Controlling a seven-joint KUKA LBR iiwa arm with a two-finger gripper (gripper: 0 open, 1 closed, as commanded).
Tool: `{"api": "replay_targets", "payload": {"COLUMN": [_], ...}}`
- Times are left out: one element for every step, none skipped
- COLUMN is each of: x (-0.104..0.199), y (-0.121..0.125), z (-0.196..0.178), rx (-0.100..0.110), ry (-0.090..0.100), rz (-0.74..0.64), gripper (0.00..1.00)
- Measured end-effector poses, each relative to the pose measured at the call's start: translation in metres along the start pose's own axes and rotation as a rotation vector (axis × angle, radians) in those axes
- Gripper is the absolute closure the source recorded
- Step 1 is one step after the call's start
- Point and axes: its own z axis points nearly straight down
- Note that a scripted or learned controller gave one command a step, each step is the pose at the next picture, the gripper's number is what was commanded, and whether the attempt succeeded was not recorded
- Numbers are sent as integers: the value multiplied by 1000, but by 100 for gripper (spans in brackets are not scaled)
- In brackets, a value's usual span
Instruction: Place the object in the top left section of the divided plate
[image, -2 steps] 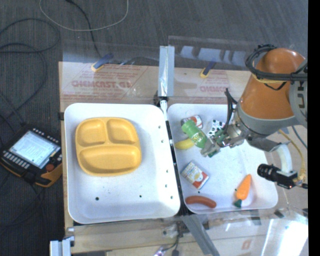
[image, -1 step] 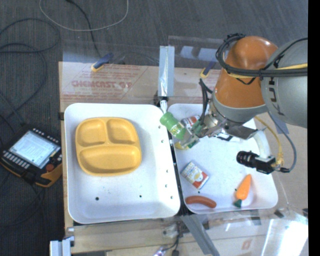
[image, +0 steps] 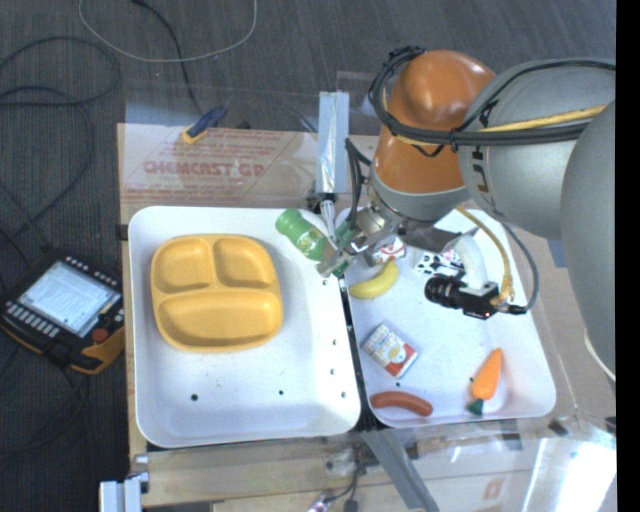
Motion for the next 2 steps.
{"api": "replay_targets", "payload": {"x": [53,97], "y": [46,97], "z": [37,45], "rx": [0,-1], "ry": [-1,-2], "rz": [-8,-175], "gripper": [100,100]}}
